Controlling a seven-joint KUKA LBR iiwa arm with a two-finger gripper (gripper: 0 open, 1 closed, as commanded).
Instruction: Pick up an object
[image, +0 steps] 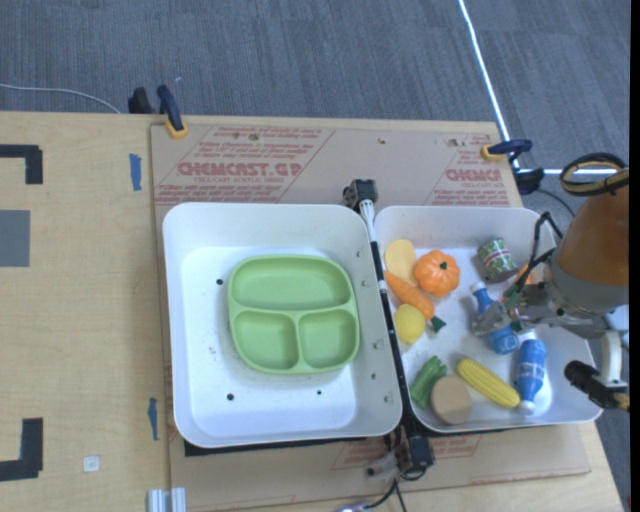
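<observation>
The arm enters from the right, its orange band and grey wrist cut off by the frame edge. The gripper (497, 318) sits low in the right bin (455, 218), among clutter; whether its jaws are spread or pressed together cannot be told, as wrist and cabling mask them. A blue bottle (530, 368) lies just beside it, partly overlapped. Also in that bin: an orange pumpkin (436, 272), carrot (410, 293), lemon (409, 322), corn cob (487, 381) and a green-grey can (495, 259). The left bin (190, 300) holds a green divided plate (293, 312).
</observation>
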